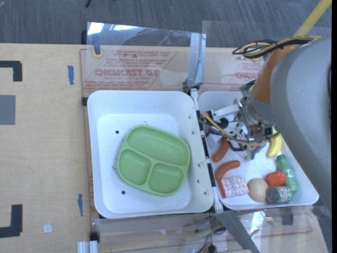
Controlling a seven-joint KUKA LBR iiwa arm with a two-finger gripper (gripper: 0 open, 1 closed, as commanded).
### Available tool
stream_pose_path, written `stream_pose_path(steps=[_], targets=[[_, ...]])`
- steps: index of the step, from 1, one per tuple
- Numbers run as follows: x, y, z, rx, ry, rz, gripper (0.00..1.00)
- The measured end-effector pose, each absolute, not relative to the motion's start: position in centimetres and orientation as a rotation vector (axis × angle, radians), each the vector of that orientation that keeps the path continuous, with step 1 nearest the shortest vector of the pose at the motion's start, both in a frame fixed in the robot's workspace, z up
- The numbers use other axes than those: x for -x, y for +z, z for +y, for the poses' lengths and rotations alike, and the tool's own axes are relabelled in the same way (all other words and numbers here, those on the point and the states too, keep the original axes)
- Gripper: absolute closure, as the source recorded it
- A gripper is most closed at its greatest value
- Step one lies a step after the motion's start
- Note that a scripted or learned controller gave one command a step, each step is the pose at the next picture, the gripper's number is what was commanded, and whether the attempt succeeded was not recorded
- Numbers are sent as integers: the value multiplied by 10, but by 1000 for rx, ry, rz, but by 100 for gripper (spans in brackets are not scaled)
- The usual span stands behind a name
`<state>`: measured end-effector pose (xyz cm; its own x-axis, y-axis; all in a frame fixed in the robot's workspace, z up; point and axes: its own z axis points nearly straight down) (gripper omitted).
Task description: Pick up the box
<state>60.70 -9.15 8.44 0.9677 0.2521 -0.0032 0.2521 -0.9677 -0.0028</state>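
Box (pixel 233 185) lay flat in right bin (pixel 310 194), near its front edge, just beside a sausage (pixel 227 168) and a potato-like lump (pixel 257 189). Gripper (pixel 247 133) hung over bin's middle, so box sat toward front edge and a bit left of it, apart, not touching. Box's long axis ran approx. left-right. Wrist and cables covered the tips; can't tell the opening. Box print too small to read.

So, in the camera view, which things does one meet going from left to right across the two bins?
Green divided plate → orange sausage → red-patterned box → tan potato → green bottle.
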Motion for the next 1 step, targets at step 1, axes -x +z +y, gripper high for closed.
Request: stream_pose_path(steps=[1], targets=[[-640, 84, -96, 3124, 3, -323, 0]])
